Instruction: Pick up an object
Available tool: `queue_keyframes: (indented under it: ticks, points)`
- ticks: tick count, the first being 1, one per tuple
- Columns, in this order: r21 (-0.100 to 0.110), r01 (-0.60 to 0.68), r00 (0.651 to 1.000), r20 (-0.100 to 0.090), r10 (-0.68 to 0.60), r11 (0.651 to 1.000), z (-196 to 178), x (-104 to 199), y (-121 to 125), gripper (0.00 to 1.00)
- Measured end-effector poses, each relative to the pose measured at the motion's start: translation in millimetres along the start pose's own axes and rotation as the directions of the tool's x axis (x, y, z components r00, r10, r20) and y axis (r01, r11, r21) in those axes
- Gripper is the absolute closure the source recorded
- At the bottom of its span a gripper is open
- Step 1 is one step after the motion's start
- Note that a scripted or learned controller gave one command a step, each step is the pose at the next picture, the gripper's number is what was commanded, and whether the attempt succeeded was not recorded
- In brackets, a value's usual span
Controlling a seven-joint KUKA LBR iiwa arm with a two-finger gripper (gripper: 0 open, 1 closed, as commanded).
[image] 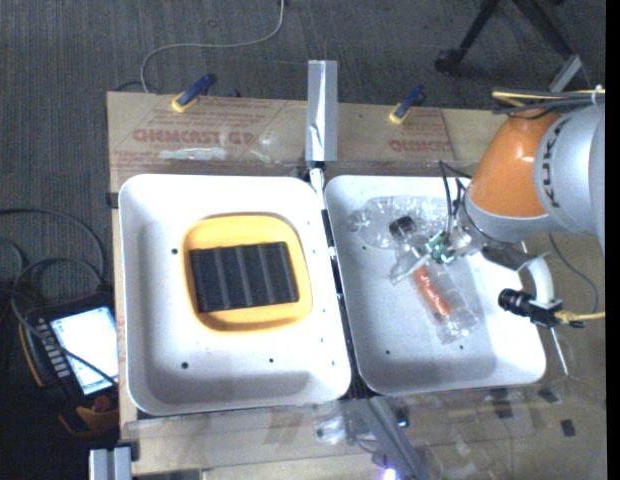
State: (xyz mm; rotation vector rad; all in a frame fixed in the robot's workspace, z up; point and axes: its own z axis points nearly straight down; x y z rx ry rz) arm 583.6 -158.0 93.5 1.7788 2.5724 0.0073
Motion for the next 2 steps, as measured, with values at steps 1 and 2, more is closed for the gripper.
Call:
queue_keyframes:
  ticks: [1, 2]
  points:
    - [0.0, -0.001, 1.0, -0.002, 0.001, 1.0, -9, 0, 0, 1.0]
    - [0.011, 0.042, 0.999, -0.01, -0.042, 0.999, -90, 60, 61, 1.0]
